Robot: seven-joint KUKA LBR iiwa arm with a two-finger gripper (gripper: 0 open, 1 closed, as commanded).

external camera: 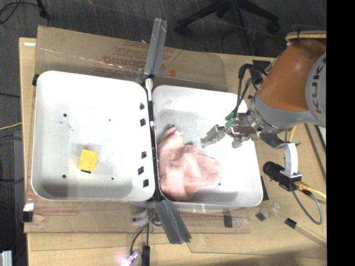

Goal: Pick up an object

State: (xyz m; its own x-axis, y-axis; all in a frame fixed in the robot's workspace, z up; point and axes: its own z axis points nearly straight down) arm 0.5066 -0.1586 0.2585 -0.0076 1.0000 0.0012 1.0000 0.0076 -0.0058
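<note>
Pincer (206, 139) poised over right bin (244, 190), fingers (212, 133) seemingly shut on nothing, just up and right of crumpled pink cloth (186, 168). Yellow block (88, 160) well off to its left in left bin (50, 93). Faint red print on cardboard (100, 49) beyond, unreadable.

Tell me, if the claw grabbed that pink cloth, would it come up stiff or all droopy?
Probably droopy: the pink cloth lies crumpled in soft folds in the right bin, so it would likely sag and hang down. It looks light for its size. A pinch may catch just one fold.
</note>
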